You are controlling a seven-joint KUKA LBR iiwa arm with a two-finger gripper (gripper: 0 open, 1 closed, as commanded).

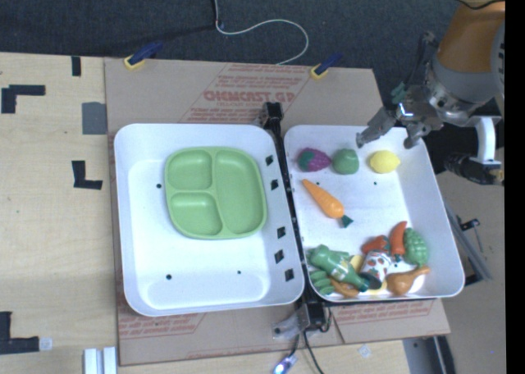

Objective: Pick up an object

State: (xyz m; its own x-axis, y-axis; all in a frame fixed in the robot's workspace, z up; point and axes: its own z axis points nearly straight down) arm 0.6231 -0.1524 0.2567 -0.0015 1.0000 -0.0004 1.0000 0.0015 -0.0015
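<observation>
Your candidate objects all lay in the right bin point(439, 200): a yellow lemon point(383, 161) near the far right corner, a green round fruit point(345, 161) just beside it, a purple fruit point(312, 159) next along the far wall, and an orange carrot point(324, 199) lying at a slant nearer the bin's middle, apart from the others. A crowded heap of toy vegetables point(369, 264) filled the near wall, items touching and overlapping. You had open white floor between the carrot and the right wall, and between the far row and the heap. The gripper point(392, 130) hung over the far right rim, its two dark fingers spread apart with nothing between them, tips just above and behind the lemon. The grey arm point(467, 44) entered from the right. In the left bin point(135, 200) sat a green divided plate point(216, 192), off centre toward the far wall, with bare floor along the near side. Both bins rested on a cardboard sheet point(238, 93).
</observation>
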